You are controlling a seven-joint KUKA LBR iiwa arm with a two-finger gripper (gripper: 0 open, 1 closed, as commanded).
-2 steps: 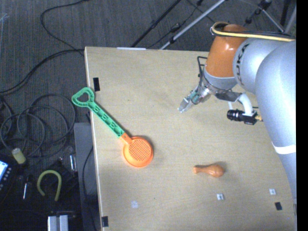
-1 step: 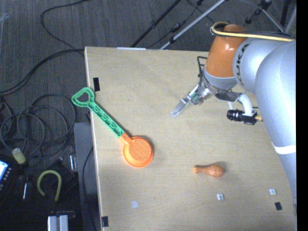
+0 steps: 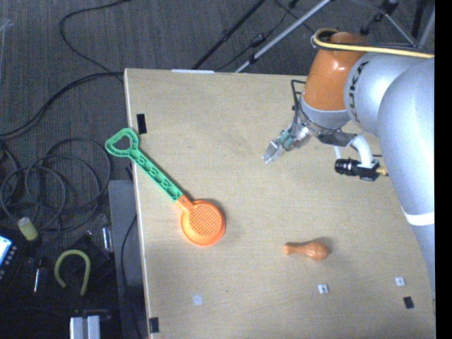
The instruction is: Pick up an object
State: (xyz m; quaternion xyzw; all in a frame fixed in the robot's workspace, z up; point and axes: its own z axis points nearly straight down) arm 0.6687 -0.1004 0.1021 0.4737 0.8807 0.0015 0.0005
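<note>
Hovering over bare bench, the end effector point(image 3: 274, 152) holds nothing; finger spread unreadable.

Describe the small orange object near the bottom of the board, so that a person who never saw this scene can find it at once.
Start at the tan board under the grey arm. Near its lower edge, right of the middle, lies the small orange piece, below the end effector. Unlike the strainer to its left, which has a long green handle and a round mesh head, it is short, smooth and pear-shaped, with a thin neck pointing left.
</note>
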